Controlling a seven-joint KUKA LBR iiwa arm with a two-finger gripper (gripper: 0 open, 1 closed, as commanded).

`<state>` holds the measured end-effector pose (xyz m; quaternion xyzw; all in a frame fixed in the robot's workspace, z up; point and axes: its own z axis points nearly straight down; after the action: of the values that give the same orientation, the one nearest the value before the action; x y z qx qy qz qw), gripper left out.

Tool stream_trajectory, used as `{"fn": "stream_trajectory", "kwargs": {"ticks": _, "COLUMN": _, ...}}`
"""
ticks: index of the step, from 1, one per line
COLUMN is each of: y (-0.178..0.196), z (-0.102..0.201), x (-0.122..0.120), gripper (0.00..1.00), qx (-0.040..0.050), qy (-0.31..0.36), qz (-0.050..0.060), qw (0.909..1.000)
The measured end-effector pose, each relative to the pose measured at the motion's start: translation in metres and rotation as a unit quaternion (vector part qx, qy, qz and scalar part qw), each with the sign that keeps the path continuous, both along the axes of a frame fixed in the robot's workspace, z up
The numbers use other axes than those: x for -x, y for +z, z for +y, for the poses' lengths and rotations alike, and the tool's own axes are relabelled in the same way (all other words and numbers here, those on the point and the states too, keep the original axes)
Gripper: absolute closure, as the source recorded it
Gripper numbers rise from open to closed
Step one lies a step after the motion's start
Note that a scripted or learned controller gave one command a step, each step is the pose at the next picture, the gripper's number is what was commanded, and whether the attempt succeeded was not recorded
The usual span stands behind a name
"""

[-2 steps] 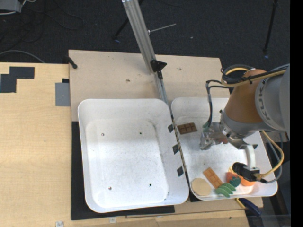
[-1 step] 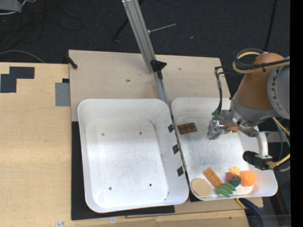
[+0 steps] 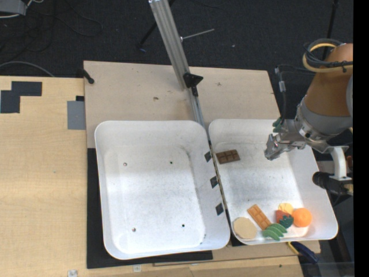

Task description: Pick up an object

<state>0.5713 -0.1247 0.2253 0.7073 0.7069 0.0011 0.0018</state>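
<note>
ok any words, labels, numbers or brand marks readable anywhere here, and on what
None can be read.
Brown bar in the right bin: surface looks ridged, no lettering that can be made out.
Toy food pieces at that bin's near corner: no visible print.
Left bin: dark specks only, no text.
Arm: orange band, no legible marking.
</note>
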Motion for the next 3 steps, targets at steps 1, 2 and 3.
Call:
{"fn": "stream_trajectory", "kwargs": {"ticks": 1, "y": 0.047, "z": 0.006, "x": 0.003, "gripper": 1.0, "qx": -0.0004, "qy": 0.001, "qz": 0.001, "qw": 1.0}}
{"fn": "stream_trajectory", "kwargs": {"ticks": 2, "y": 0.075, "z": 0.005, "x": 0.003, "gripper": 1.0, "qx": -0.0005, "qy": 0.001, "qz": 0.002, "qw": 1.0}}
{"fn": "stream_trajectory", "kwargs": {"ticks": 3, "y": 0.057, "z": 0.045, "x": -0.008, "gripper": 1.0, "qx": -0.0014, "qy": 0.002, "qz": 0.004, "qw": 1.0}}
